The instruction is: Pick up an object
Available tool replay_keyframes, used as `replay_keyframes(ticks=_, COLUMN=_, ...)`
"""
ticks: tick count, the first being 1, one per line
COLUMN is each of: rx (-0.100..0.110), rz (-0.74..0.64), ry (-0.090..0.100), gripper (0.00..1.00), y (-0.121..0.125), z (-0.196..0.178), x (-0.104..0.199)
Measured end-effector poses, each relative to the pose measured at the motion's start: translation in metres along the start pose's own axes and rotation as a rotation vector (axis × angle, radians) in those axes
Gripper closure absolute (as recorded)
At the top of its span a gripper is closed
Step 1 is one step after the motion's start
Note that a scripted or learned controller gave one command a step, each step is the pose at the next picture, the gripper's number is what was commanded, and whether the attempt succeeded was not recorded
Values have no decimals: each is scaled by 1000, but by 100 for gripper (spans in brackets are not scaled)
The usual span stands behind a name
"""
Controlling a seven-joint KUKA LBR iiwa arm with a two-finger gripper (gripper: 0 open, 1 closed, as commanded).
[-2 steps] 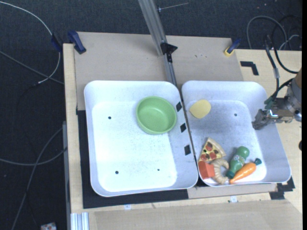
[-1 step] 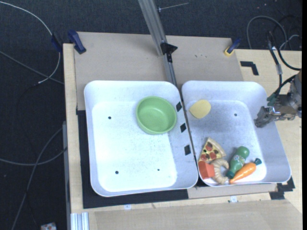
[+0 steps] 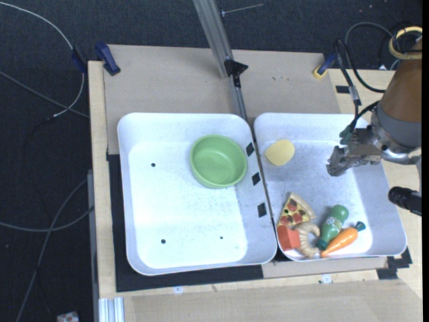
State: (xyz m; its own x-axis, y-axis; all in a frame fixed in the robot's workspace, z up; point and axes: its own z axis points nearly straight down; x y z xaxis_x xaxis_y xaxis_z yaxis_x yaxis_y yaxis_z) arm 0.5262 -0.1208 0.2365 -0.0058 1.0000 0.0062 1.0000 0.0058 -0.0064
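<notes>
The tabletop (image 3: 174, 79) is light brown wood. A dark carpet floor (image 3: 40, 146) lies around it, with thin wires (image 3: 40, 19) across it. Two blue clips (image 3: 107, 58) hold the far edge. A grey metal bar (image 3: 211, 22) slants over the tabletop.

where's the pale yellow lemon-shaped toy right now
The pale yellow lemon-shaped toy lies in the right white bin, near its upper-left corner beside the divider, apart from the gripper.

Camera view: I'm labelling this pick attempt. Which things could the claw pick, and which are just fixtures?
Pickable:
green bowl
yellow lemon-like piece
pizza slice
carrot
green vegetable

Fixtures:
left bin
right bin
blue clamps
claw
</notes>
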Motion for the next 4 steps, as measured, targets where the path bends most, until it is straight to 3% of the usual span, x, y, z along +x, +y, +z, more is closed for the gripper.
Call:
replay_keyframes(ticks=1, rx=-9, rz=-1, ry=-3, gripper=100, y=11, z=-10, x=53)
replay_keyframes(ticks=2, rx=1, rz=0, ry=-1, gripper=100, y=16, z=-2, x=105)
replay_keyframes(ticks=4, rx=-7, rz=-1, ry=-2, gripper=100, y=45, z=0, x=213)
